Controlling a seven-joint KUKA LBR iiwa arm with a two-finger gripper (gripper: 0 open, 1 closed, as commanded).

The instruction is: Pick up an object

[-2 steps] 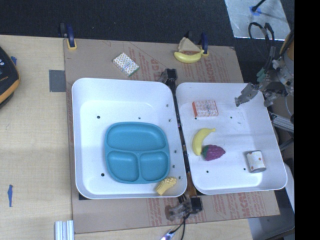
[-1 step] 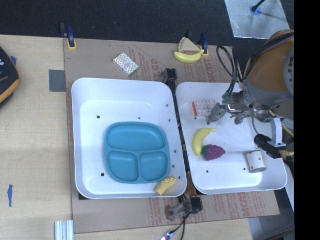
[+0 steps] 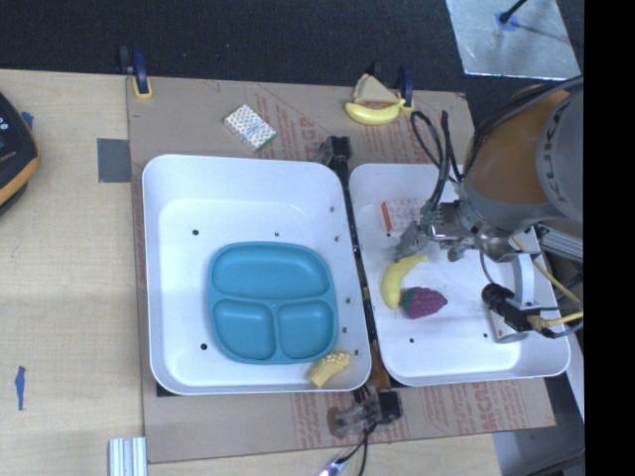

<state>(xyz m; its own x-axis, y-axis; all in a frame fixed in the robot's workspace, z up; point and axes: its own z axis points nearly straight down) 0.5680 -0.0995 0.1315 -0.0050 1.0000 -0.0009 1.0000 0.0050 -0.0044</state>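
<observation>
The corn piece [image 3: 329, 368] lay nearest. I judged the gripper [image 3: 417, 241], aperture indeterminate, should descend squarely over the banana [image 3: 398, 279], clear of the grapes [image 3: 424, 302].

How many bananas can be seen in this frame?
2. One banana lies in the right bin, touching the purple grapes, just below the gripper. The other banana sits outside the bins, beyond their far edge. The arm may hide more.
</observation>
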